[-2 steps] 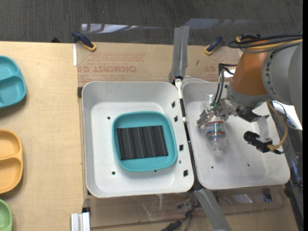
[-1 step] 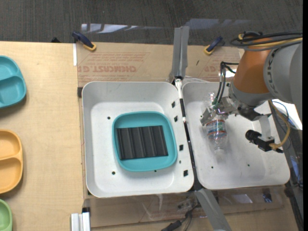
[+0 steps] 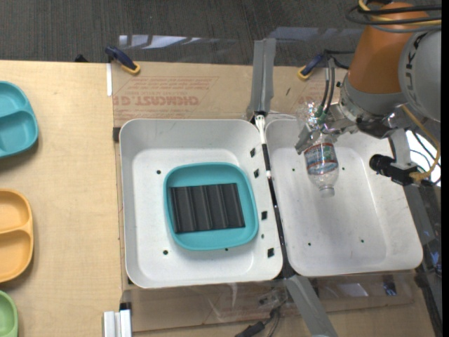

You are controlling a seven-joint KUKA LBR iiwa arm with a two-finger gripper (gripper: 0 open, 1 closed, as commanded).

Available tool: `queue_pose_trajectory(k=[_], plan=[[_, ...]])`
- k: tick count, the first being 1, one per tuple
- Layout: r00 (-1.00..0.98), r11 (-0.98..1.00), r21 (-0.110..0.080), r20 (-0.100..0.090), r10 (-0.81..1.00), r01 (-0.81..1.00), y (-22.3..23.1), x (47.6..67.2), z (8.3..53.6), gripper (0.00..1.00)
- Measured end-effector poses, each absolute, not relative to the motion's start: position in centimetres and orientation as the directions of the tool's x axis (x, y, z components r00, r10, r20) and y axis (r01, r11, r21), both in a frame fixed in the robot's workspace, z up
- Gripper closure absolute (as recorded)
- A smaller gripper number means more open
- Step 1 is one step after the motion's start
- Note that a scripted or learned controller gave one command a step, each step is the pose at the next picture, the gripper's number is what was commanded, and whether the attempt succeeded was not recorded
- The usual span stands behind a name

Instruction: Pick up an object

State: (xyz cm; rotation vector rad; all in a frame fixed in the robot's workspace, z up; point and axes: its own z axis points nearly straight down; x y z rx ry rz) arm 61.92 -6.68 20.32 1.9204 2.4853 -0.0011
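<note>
A clear plastic bottle (image 3: 322, 163) with a blue-printed label hangs over the back left part of the right bin (image 3: 351, 251), its cap end pointing toward the front. My gripper (image 3: 313, 133) reaches in from the right under the orange wrist band and is shut on the bottle's upper, crumpled end. The grey fingers (image 3: 304, 143) show on either side of the bottle. A teal tray (image 3: 210, 206) with a dark ridged insert lies in the middle of the left bin (image 3: 140, 188).
A metal divider (image 3: 264, 83) runs between the bins at the back. On the wooden bench to the left lie a teal plate (image 3: 14, 128), an orange plate (image 3: 12, 234) and a green one (image 3: 5, 314). Cables and a black fitting (image 3: 393, 168) hang by the arm over the right bin.
</note>
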Motion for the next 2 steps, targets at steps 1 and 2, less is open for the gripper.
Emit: queue_pose_trajectory(k=[1,2], plan=[[-0.253,0.253,-0.002,-0.002,0.967,0.967,-6.8,61.9,21.1,1.00],[-0.218,0.218,0.000,-0.002,0.976,0.976,-9.4,58.4,26.6,1.00]])
